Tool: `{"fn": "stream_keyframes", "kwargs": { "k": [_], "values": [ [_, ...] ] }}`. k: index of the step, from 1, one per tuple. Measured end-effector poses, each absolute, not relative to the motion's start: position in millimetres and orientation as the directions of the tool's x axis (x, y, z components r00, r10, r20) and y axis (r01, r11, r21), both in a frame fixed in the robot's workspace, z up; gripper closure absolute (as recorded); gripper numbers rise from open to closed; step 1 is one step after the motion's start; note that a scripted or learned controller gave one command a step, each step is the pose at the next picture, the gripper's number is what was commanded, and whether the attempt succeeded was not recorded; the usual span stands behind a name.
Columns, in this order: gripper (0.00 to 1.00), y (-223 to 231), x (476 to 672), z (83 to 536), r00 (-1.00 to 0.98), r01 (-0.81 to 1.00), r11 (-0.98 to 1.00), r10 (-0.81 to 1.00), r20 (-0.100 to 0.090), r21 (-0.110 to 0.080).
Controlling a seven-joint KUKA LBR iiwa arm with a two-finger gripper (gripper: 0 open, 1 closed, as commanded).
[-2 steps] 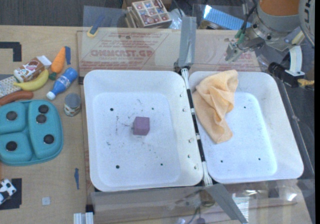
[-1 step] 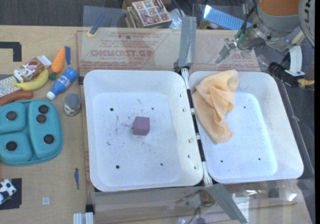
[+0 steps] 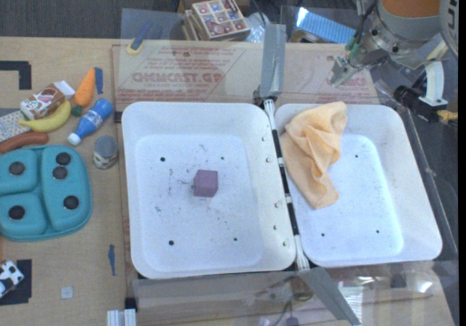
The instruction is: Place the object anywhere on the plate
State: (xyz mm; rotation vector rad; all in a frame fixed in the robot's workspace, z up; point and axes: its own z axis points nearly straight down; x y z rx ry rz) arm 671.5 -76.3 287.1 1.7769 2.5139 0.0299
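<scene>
One small purple block (image 3: 205, 183) — dull, roughly cubic, no clear long axis, edges turned slightly off the bin walls — sits near the middle of the left bin (image 3: 145, 128). One crumpled orange cloth (image 3: 317, 150) lies in the right bin (image 3: 408, 193). The gripper (image 3: 342, 68) hangs beyond the bins — empty, grip state unclear.

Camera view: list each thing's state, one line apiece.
Purple block: resting flat in the left bin, untouched.
Yellow cloth: crumpled, draped over the right bin near the divider.
Gripper: raised beyond the right bin's far edge, holding nothing visible.
</scene>
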Motion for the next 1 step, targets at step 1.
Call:
{"fn": "stream_keyframes", "kwargs": {
  "k": [1],
  "values": [
    [0.00, -76.2, 671.5, 286.9, -0.332, 0.941, 0.334, 0.942, -0.040, 0.052]
  ]
}}
